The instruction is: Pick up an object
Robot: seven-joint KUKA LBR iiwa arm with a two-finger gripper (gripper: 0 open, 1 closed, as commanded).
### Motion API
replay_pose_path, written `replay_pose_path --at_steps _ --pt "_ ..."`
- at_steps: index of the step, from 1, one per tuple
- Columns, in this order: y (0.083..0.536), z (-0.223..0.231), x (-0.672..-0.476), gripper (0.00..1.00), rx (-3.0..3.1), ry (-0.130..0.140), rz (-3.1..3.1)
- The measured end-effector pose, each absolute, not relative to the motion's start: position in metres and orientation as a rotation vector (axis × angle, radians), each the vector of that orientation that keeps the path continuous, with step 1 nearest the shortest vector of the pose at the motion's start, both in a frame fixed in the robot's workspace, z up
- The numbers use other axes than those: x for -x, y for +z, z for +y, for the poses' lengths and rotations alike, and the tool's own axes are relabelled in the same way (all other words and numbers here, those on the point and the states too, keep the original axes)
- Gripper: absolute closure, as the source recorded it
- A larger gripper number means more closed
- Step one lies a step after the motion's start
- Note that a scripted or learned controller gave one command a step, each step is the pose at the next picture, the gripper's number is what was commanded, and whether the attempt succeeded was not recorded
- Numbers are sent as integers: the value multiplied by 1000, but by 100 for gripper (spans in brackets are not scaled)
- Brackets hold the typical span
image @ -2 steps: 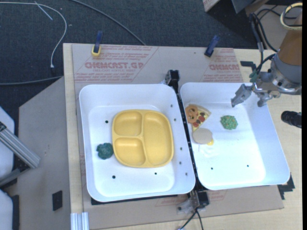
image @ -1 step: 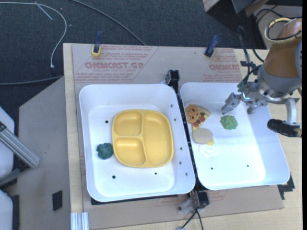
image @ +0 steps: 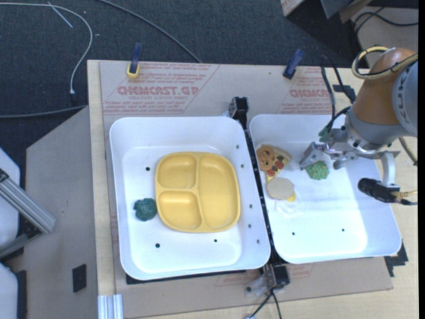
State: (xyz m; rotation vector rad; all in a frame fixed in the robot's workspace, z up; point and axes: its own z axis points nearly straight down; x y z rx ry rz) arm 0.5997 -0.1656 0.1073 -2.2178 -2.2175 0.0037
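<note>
Right bin point(image: 345, 241): end effector point(image: 323, 157) fingers spread around roundish green object point(image: 318, 171), no clear long axis.

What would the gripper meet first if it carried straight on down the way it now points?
Most likely the green broccoli-like piece: the gripper sits directly over it in the right bin. Height above it is unclear from this slanted view, so contact may already be close.

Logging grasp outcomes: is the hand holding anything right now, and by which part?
Cannot be told. The hand sits right over the green broccoli-like piece in the right bin, but a hold isn't visible.
</note>
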Motion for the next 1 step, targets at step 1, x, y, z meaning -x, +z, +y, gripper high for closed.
replay_pose_path --at_steps 1 --pt "84 -165 -600 0 2217 3 -2219"
